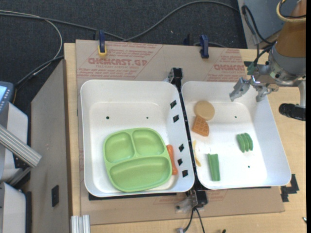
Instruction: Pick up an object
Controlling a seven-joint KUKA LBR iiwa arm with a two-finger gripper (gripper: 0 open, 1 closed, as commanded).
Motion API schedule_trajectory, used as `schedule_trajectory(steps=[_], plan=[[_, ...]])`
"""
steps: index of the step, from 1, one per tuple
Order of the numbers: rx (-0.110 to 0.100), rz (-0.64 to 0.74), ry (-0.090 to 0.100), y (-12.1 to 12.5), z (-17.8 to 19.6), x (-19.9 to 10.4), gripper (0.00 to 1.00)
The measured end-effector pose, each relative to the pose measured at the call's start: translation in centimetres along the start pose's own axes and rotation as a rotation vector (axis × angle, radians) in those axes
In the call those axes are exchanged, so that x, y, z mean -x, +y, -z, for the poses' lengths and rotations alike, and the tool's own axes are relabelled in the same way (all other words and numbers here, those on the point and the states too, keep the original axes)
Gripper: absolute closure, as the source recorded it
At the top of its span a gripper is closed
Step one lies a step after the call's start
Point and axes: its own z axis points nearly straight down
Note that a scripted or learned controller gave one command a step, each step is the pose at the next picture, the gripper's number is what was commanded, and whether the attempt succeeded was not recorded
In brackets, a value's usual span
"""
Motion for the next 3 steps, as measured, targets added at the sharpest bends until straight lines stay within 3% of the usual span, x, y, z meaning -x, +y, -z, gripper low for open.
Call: schedule_trajectory(steps=[1, 3], plan=[[0.014, 0.003, -0.002, 0.3, 0.8, 0.0, 0.00], [0.006, 0.001, -0.001, -1.1, -10.3, 0.1, 0.00]])
